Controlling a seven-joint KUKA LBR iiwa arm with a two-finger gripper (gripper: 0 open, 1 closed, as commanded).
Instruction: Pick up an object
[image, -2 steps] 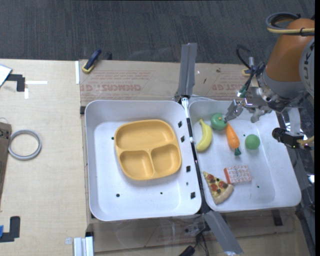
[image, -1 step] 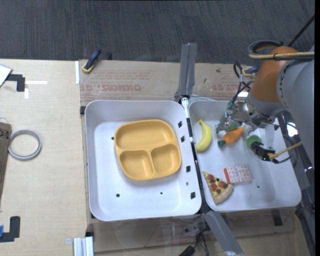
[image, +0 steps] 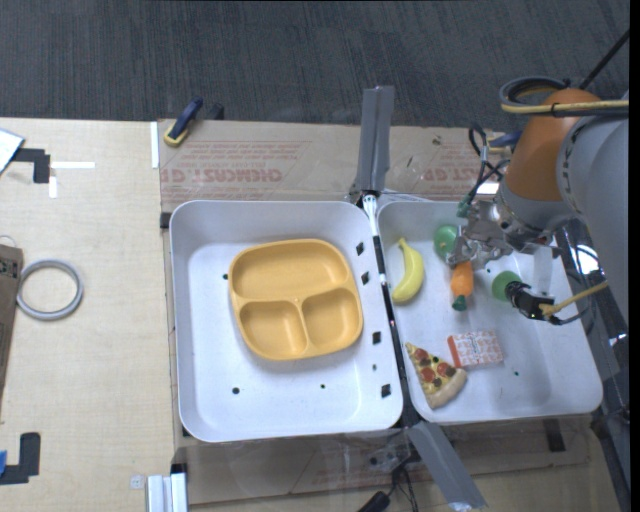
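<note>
Wooden bench (image: 90, 400), two white bins | left bin (image: 200, 390): yellow divided plate (image: 295, 297) | right bin (image: 560, 380): banana (image: 407, 272), carrot (image: 461, 282), pizza slice (image: 437, 372), red-white packet (image: 475, 349) | gripper (image: 472, 248) low over carrot's far end, grip state cannot be told.

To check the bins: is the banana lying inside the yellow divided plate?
No, the banana lies in the right bin, while the yellow plate sits in the left bin.
</note>
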